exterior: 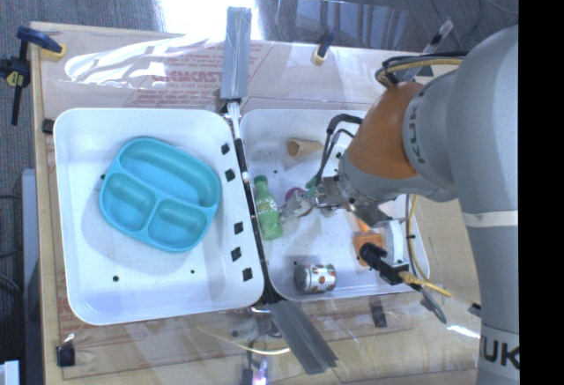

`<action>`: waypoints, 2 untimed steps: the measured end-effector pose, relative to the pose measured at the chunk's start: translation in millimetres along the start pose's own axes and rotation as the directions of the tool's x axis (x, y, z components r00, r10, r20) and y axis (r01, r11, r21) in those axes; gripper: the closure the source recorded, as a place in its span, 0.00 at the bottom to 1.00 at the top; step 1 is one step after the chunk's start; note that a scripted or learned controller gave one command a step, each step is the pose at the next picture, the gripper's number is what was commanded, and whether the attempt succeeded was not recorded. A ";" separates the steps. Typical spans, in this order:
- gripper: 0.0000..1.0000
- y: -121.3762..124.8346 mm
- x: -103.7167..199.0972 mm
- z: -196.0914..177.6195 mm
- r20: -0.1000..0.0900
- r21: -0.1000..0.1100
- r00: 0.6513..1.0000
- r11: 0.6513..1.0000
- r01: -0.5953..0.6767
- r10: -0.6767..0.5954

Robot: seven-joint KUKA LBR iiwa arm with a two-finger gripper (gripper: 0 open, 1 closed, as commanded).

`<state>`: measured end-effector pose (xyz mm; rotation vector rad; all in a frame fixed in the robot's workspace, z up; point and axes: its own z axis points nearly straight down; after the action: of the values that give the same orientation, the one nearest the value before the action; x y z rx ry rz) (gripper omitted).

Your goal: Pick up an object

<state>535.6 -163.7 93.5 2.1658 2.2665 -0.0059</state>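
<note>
My gripper (304,201) is low in the right bin (291,123), near its middle, at the end of the grey arm with its orange band. Just left of it a green bottle (266,209) lies against the bin's left wall. A small purple and green item (293,194) sits right at the gripper's tip; whether they touch is unclear. A tan cone-shaped piece (304,146) rests toward the bin's back. A small silver and red can (315,277) lies on its side near the front wall. An orange item (368,243) shows partly under the wrist.
The left bin (79,286) holds a blue divided plate (160,194). A grey divider with black clips (236,189) separates the bins. Cables (414,273) trail from the wrist over the right bin's front right corner. The arm's bulk covers the right bin's right side.
</note>
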 end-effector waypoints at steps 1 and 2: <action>0.00 58.0 1.5 0.3 -0.003 0.002 0.993 0.993 -0.116 0.116; 0.00 4.4 26.7 -10.2 0.029 -0.033 0.995 0.995 -0.099 0.100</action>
<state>538.7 -136.7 103.4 2.2432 2.1254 -0.0028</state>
